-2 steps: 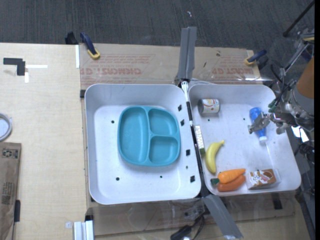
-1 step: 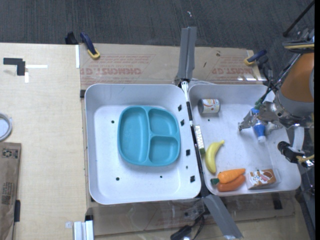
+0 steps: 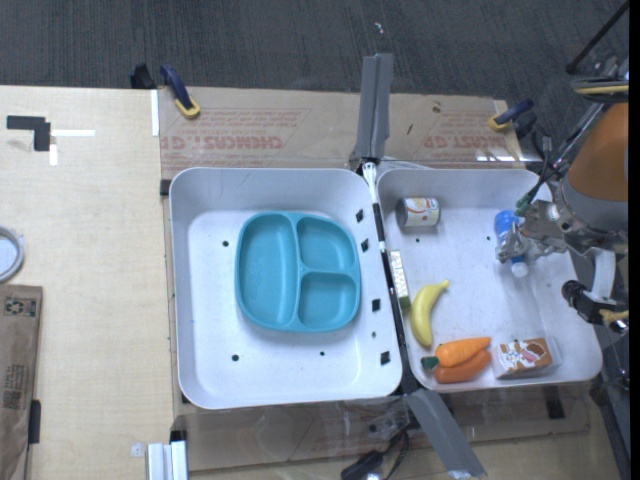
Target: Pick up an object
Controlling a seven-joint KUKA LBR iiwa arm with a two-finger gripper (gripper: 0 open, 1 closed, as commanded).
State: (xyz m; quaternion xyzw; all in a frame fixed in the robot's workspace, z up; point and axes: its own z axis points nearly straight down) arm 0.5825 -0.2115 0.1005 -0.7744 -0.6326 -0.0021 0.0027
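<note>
Bench [image 3: 80,198]: pale wood surface, with a sheet of brown cardboard [image 3: 300,128] laid beneath the far edges of both bins and held by blue-and-yellow clamps [image 3: 180,93] at its corners.

Left bin [image 3: 195,368]: shallow, white, rounded corners; it holds a teal divided plate [image 3: 298,270] of three compartments, lying flat near the middle; a grey divider bar [image 3: 376,108] rises at the seam between the two bins.

Right bin [image 3: 470,218]: shallow, white, touching the left bin along the seam; contents as listed below.

Arm [image 3: 600,163]: enters from the right edge, orange band visible above grey wrist hardware; the gripper [image 3: 520,243] sits over the right side of the right bin, beside or around a small blue-and-clear object [image 3: 508,230], apparently a bottle; whether that object lies between the fingers cannot be told, and the degree of opening cannot be told either.

Loose items in the right bin, in descending size: a banana [image 3: 428,310] near the left wall, curved, roughly mid-bin; a carrot [image 3: 462,358] at the near edge, lying across, just below the banana's lower tip; a small printed carton [image 3: 524,356] just beside the carrot's right end, near the near-right corner; a small can [image 3: 419,212] on its side toward the far left of the bin, well apart from the others.
</note>
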